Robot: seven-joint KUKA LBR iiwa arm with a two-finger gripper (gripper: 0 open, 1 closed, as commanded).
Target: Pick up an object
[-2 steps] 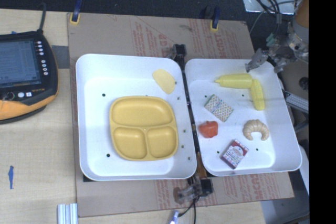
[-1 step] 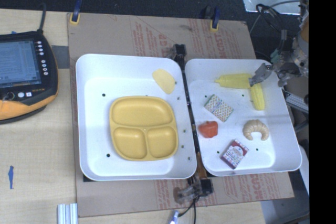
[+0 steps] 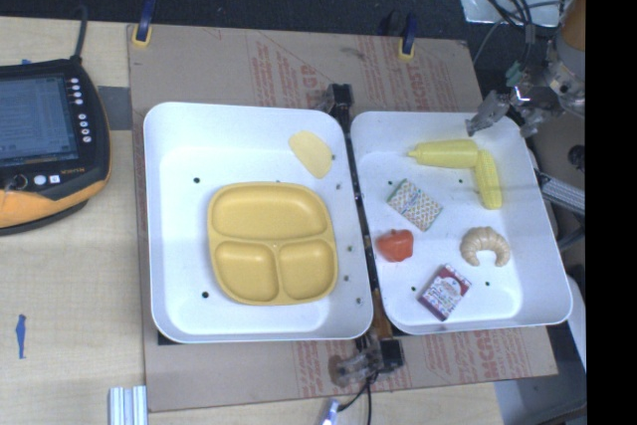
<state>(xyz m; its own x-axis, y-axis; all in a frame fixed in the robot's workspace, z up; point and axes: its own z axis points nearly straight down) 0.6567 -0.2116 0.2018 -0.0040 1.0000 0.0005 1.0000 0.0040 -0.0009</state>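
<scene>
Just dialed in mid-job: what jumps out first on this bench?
The big yellow divided tray in the left bin stands out, with a pale yellow chip behind it. The right bin holds small items: a yellow bottle, a croissant, a red piece. The gripper hovers at that bin's far right corner.

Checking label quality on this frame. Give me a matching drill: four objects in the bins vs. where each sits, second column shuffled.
Things:
1. yellow divided plate
2. croissant
3. red pepper
4. mustard bottle

Places:
A. right bin, far end near the gripper
B. right bin, against its left wall
C. left bin, middle
D. right bin, near its right wall

Pairs: 1-C, 2-D, 3-B, 4-A
</scene>
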